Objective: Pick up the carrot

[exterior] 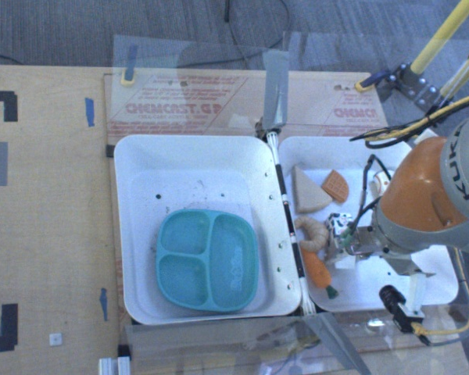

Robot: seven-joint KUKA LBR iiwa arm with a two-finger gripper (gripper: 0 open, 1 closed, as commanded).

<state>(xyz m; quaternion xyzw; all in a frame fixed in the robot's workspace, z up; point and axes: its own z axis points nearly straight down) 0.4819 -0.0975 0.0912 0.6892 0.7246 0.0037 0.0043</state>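
Note:
The carrot (317,270) is orange with a dark green stem end and lies in the right bin (445,286), against its left wall near the front corner. My gripper (343,237) hangs low over the right bin, just right of and slightly behind the carrot. It is close to the carrot, and I see nothing held in it. The arm's orange band (422,198) and grey wrist hide the bin floor behind the gripper.
A knobbly beige piece (312,232) lies just behind the carrot, touching or nearly touching it. Farther back sit a pale wedge (308,191) and an orange ridged piece (335,185). The left bin (191,158) holds a teal divided plate (208,261). Cables trail along the right.

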